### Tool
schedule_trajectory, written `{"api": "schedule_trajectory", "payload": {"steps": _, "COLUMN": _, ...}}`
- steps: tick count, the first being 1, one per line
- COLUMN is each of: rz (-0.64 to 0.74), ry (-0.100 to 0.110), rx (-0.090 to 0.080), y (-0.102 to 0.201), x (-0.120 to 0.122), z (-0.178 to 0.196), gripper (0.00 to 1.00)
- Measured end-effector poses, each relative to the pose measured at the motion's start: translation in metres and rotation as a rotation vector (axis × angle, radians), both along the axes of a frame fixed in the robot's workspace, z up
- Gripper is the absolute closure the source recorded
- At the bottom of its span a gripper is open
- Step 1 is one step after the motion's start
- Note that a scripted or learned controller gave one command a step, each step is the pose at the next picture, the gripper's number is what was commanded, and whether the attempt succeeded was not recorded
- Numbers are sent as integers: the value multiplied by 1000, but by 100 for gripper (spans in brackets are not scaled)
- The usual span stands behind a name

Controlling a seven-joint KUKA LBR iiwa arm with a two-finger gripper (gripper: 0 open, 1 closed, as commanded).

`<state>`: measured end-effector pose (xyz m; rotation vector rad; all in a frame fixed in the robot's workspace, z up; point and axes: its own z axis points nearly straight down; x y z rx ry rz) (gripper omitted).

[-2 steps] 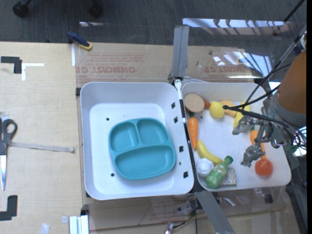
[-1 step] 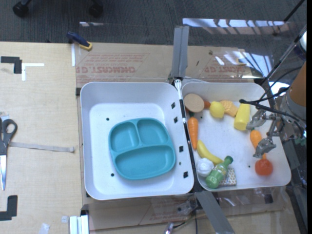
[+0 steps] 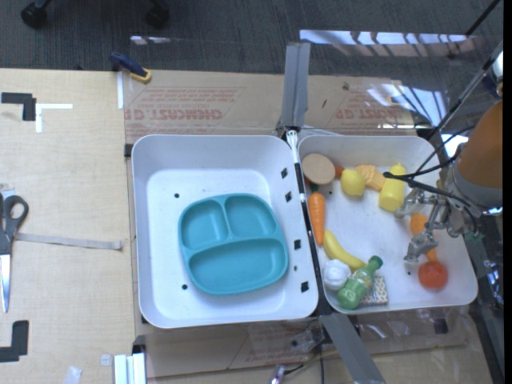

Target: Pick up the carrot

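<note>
My claw (image 3: 420,234) over the right bin (image 3: 460,294), well apart from the carrot (image 3: 318,215).
Fingers seem parted, clamping nothing; carrot lies against the bin's left wall, above the banana (image 3: 342,250).

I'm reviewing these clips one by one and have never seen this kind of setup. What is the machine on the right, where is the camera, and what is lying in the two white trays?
One camera looks down at a slant on a bench with two white bins. The left bin holds a blue divided plate. The right bin holds toy food: the carrot by its left wall, a banana, a green bottle, a tomato and some yellow pieces. The machine is a robot arm reaching in from the right. Its end effector hangs over the right bin's right side, well apart from the carrot. I see nothing held in it.
</note>
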<state>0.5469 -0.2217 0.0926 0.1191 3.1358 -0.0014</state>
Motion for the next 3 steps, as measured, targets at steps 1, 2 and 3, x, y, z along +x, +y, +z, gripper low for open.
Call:
{"api": "schedule_trajectory", "payload": {"steps": 1, "rz": 5, "ry": -5, "rx": -2, "y": 1, "x": 3, "z": 11, "gripper": 100}}
{"api": "schedule_trajectory", "payload": {"steps": 2, "rz": 39, "ry": -3, "rx": 1, "y": 62, "x": 35, "z": 99, "gripper": 100}}
{"api": "schedule_trajectory", "payload": {"steps": 3, "rz": 121, "ry": 0, "rx": 0, "y": 85, "x": -67, "z": 161, "gripper": 100}}
